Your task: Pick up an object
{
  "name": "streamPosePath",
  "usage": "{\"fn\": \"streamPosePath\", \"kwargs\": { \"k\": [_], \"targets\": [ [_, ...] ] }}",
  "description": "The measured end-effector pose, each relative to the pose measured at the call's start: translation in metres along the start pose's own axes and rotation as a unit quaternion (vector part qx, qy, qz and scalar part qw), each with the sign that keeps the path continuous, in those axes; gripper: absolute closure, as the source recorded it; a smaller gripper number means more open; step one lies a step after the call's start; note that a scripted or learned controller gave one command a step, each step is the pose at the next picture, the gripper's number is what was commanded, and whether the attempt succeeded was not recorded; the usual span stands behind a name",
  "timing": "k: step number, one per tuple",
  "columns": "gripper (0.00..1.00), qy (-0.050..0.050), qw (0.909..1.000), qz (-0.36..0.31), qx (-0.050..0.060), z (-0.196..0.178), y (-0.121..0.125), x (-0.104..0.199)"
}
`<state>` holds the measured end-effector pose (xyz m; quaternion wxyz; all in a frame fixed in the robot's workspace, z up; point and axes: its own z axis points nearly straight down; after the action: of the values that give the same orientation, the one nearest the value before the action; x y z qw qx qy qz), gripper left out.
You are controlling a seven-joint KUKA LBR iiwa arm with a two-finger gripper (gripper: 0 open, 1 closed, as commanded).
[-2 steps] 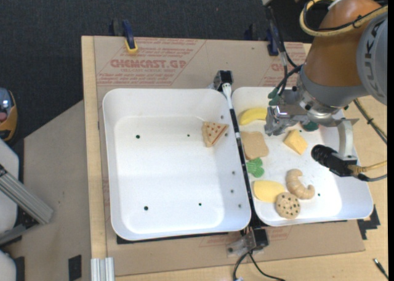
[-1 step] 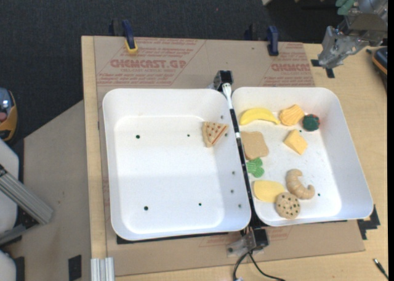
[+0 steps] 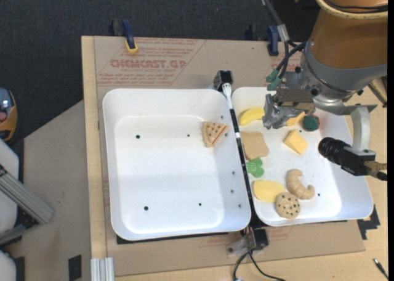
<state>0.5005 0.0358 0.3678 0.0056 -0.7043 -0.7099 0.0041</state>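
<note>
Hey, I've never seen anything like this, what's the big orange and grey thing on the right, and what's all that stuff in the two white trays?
That is a robot arm, photographed by one fixed camera looking down on the bench at a slant. The arm reaches in from the right, and its gripper hangs over the back of the right bin.

The right bin holds toy food: a banana near the gripper, a slice of toast, a cheese wedge, a dark green piece, a bright green leafy piece, a flat yellow piece, a croissant and a cookie.

The left bin holds a pizza slice by its right wall.

I can't tell from this angle whether anything is held.
</note>
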Motion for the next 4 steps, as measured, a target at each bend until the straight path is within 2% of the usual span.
{"fn": "streamPosePath", "kwargs": {
  "k": [1,2,3,4],
  "targets": [
    [1.0,0.0,0.9998,0.004,-0.018,-0.177,-0.024,-0.011],
    [1.0,-0.002,1.0,0.001,0.001,-0.037,-0.023,0.043],
    [1.0,-0.002,1.0,0.002,-0.002,0.04,-0.009,0.085],
    [1.0,-0.001,1.0,0.005,-0.007,0.024,-0.021,0.065]
  ]
}}
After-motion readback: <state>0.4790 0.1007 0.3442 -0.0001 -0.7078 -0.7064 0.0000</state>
